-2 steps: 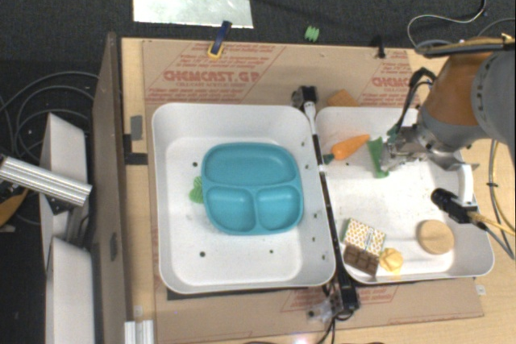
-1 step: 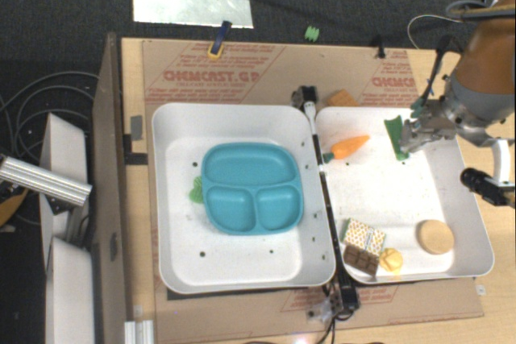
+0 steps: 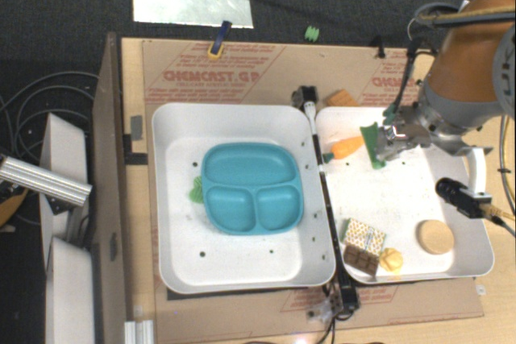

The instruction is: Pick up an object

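My gripper (image 3: 393, 134) hangs over the back of the right bin (image 3: 403, 189), under the grey arm with its orange band. A green flat piece (image 3: 372, 146) stands tilted right against the gripper's left side; I cannot tell whether it is gripped. Just left of that lies an orange carrot-like piece (image 3: 347, 147), near the bin's left wall. At the front of the right bin sit a patterned small box (image 3: 364, 236), a brown chocolate-like block (image 3: 360, 258), a small yellow piece (image 3: 391, 259) and a tan round disc (image 3: 435, 237).
The left bin (image 3: 177, 173) holds a blue divided plate (image 3: 251, 187) with a small green thing (image 3: 196, 189) at its left edge. A tan block (image 3: 341, 98) lies on the cardboard behind the bins. The right bin's middle floor is bare.
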Robot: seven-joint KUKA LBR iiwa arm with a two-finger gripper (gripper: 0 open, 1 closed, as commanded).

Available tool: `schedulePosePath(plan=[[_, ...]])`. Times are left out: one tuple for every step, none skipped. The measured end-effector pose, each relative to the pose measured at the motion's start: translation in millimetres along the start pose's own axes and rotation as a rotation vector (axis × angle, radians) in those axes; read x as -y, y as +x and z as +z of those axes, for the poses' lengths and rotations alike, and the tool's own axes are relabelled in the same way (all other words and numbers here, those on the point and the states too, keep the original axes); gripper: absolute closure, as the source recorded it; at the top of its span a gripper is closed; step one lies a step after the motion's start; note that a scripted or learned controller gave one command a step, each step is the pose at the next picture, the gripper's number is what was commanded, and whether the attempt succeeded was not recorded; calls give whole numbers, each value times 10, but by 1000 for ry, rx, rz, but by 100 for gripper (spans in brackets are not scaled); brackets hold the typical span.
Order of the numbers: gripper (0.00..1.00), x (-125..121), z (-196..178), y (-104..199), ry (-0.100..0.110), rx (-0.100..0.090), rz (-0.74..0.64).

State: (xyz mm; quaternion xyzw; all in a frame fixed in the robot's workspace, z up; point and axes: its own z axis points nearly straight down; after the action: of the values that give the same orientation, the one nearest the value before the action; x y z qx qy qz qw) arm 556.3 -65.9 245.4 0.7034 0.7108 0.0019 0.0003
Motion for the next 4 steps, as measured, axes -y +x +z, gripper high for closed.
schedulePosePath(plan=[[100, -109, 222, 399, 3, 1, 2], [100, -383, 134, 713, -1, 1, 2], [100, -614, -14, 66, -2, 5, 13], [100, -760, 34, -32, -1, 4, 10]])
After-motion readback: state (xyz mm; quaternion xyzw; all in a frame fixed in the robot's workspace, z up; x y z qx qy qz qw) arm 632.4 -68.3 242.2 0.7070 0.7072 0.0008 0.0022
